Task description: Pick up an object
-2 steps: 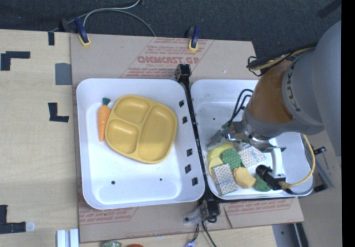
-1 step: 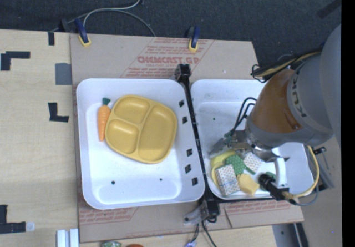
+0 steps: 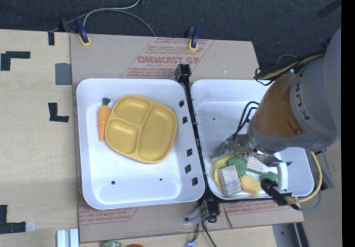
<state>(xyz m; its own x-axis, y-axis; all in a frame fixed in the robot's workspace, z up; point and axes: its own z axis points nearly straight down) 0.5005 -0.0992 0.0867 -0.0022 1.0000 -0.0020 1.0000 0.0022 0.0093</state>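
Arm [image 3: 302, 104] comes in from the right, grey w/ orange band, wrist hanging over the right bin [image 3: 222, 93]. Pincer [image 3: 244, 158] sits low over the near part of that bin, right above the object pile; its tips are hidden by the wrist housing and clutter, so can't tell open vs closed, and can't confirm anything is held.

Pick candidates, right bin, near-left corner, all bunched and touching:
- patterned pale block [image 3: 229, 180] w/ small dots
- yellow piece [image 3: 250, 186] just right of it
- green bits [image 3: 239, 164] on top/behind, one more green piece [image 3: 270, 176] further right
- yellow curved item [image 3: 221, 161] at the pile's left edge, partly covered

Far half of the right bin is bare white.

Left bin [image 3: 89, 146]: yellow divided plate [image 3: 141, 128], three compartments, flat, in the far-centre area. Toy carrot [image 3: 102, 119] lies along the plate's left edge, green top pointing away from camera, just beside or touching the rim, can't tell which.

Both bins sit side by side on a cardboard sheet [image 3: 161, 57] on the surface, held by two clamps [image 3: 193, 38] at the far edge. Cable [image 3: 119, 10] loops across the dark floor behind.
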